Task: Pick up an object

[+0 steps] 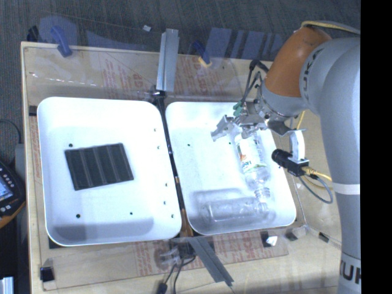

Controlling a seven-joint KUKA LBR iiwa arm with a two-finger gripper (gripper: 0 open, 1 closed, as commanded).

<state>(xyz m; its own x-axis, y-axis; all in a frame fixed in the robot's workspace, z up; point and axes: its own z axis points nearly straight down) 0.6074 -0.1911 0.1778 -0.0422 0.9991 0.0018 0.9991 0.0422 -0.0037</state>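
Over the right bin, lining up on a bottle.

From the overhead camera: I reach in from three o'clock, and my gripper (240,125) hangs over the upper part of the right bin (184,164), just above the top end of a clear bottle (252,159) that lies pointing toward five o'clock. A second clear bottle (231,206) lies crosswise at six o'clock of it, nearly touching. The left bin (52,164) holds a dark ribbed pad (98,165), well apart at nine o'clock. Whether my fingers are spread or closed, I cannot tell; nothing shows between them. I judge this the approach step: next I must descend, straddle the bottle across its width and close.
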